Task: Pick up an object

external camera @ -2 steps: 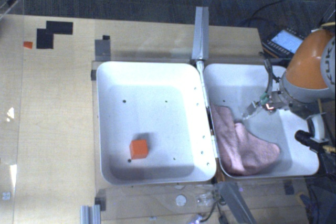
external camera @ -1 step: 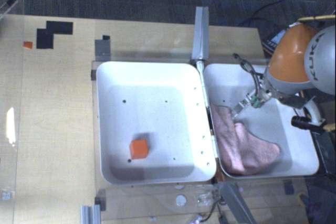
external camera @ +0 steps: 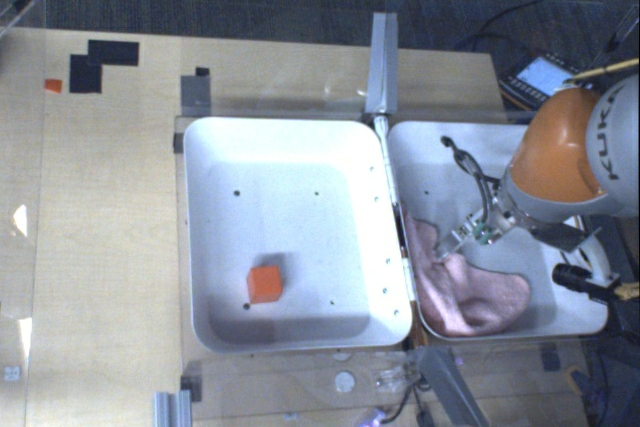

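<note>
- Lying crumpled in the near part of the right bin (external camera: pixel 570 315): one pink cloth (external camera: pixel 470 295), directly beneath and just in front of the pincer (external camera: pixel 470 233), its upper fold close to the tips or touching them.
- Handling, by judgement: light, limp, non-fragile; it drapes and bunches, so a pinch on a raised fold holds better than a flat edge. The ridge nearest the pincer looks the best hold.
- Pincer: low over the cloth's raised left end; how far open cannot be told, and nothing is seen held.
- Well left of the pincer, in the left bin (external camera: pixel 200 215): an orange block (external camera: pixel 265 284), small, rigid, probably light.
</note>
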You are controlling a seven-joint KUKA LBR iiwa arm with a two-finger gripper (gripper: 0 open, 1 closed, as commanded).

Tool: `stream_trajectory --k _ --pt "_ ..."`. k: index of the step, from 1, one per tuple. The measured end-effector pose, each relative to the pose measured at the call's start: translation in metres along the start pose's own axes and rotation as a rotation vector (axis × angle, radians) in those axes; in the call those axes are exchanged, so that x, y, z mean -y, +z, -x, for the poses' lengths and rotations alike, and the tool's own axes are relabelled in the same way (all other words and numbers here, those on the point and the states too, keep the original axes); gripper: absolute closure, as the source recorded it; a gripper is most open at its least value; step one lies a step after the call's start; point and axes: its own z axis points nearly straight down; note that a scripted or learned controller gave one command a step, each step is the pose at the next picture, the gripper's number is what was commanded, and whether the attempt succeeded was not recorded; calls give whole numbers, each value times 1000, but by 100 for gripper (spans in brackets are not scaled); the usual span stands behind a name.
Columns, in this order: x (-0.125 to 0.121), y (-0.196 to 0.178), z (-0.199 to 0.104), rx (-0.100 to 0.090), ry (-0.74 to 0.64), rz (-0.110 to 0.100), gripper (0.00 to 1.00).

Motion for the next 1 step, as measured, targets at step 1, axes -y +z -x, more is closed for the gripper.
stream_trajectory --k 1 --pt "-41 2 25 -4 315 -6 0"
